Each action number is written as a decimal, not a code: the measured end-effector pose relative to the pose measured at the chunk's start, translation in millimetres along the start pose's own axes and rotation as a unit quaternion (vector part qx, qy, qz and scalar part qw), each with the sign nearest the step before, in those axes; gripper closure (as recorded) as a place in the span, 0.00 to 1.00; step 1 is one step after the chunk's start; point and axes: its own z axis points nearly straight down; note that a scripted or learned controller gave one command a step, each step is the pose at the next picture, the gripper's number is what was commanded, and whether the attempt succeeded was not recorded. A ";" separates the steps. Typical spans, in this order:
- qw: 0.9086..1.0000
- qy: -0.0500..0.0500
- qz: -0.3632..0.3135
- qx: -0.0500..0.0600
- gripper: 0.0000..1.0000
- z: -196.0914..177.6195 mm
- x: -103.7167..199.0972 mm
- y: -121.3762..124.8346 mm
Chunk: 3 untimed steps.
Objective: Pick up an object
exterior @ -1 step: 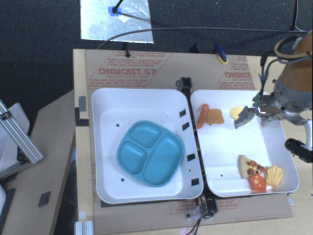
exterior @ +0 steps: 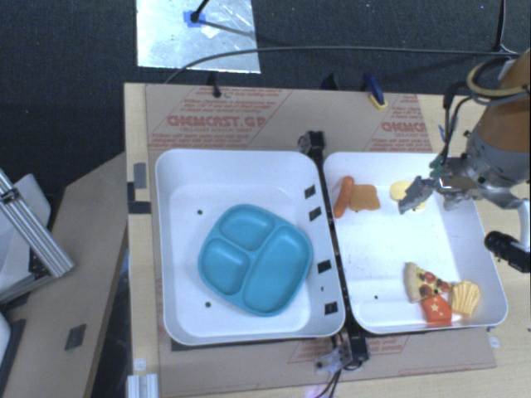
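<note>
Two white bins sit side by side on a brown bench. Left bin [exterior: 178,222] holds a blue divided plate [exterior: 255,258]. Right bin [exterior: 390,255] has an orange toy [exterior: 355,196] upper left, a yellow piece [exterior: 403,191] beside the gripper [exterior: 412,196], and a pizza slice [exterior: 425,283] with other toy food lower right. Whether the gripper grasps anything, I cannot tell.

Even, bright overhead light; white bins [exterior: 249,168] near blown out; glare on foil sheet [exterior: 195,23]; soft shadows; slight overall blur.
</note>
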 end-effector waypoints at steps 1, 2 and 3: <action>1.000 0.000 0.001 0.001 0.00 61.6 -1.2 3.4; 1.000 0.001 0.001 0.002 0.00 120.1 6.2 -1.5; 1.000 0.000 0.001 0.001 0.00 165.2 6.5 -1.2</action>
